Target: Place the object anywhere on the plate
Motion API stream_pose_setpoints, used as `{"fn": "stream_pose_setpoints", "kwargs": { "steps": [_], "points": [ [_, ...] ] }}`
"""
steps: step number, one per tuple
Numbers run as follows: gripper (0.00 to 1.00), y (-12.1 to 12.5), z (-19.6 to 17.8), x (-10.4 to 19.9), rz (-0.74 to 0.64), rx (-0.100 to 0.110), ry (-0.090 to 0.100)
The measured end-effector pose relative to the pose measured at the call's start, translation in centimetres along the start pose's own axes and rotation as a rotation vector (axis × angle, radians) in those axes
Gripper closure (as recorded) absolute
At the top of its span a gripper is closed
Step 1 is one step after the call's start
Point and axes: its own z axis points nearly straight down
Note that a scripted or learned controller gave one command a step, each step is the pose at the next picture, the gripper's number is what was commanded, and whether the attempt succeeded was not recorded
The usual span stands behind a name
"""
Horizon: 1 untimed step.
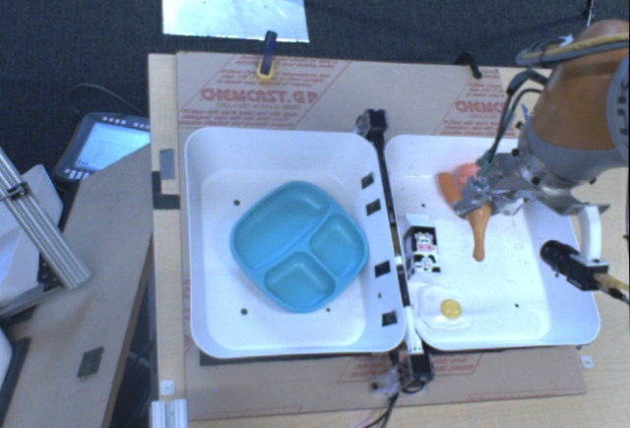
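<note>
Blue plate sits clear, mid-bin.

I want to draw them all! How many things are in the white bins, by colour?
Blue: 1, the plate
Orange: 1, the carrot-like toy
Black and white: 1, the little cow-patterned item
White and yellow: 1, the fried egg
Total: 4

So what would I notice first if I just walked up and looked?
Probably the big blue plate with three sections, sitting alone in the left bin. Next, the grey and orange robot arm reaching in from the right, its gripper down over an orange toy with a wooden handle in the right bin. Near the front of that bin lie a fried egg toy and a small black-and-white thing.
</note>
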Motion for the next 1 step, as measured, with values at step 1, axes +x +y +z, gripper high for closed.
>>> {"fn": "stream_pose_setpoints", "kwargs": {
  "steps": [1],
  "points": [
    [1.0,0.55,0.01,5.59,0.0,0.001,0.001]
  ]
}}
